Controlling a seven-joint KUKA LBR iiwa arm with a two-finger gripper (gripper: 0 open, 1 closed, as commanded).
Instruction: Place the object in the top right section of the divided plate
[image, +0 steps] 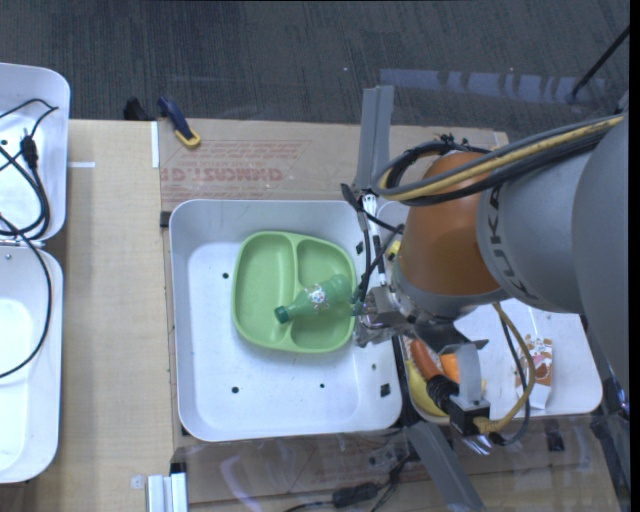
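Dark carpet runs across the top of the view, and below it sits a wooden bench (120, 300) with a sheet of printed cardboard (250, 160) under the bins.

Straight to the object: a small green bottle (315, 300) lies tilted on its side on the green divided plate (262, 290), neck pointing lower left and fatter end toward the right. It sprawls over the right-hand part of the plate, across the ridge there, so I can't say it rests cleanly in one section. The plate's large left section is bare green.

The gripper (362, 318) is right at the bottle's fat end, at the plate's right rim. Is it clamped on the bottle? I cannot tell; the wrist and cables crowd that spot. The arm (520, 220), grey with its orange band, looms over from the right.

The plate lies in the left bin (200, 380), a shallow white tray with a few dark specks on its floor. The right bin (575, 385) is largely covered by the arm; orange and yellow items (435, 375) and a printed white packet (540, 365) peek out from it.

Off to the left, white trays (30, 420) carry black cables (25, 180). A blue and yellow clamp (178, 123) sits at the bench's far edge.
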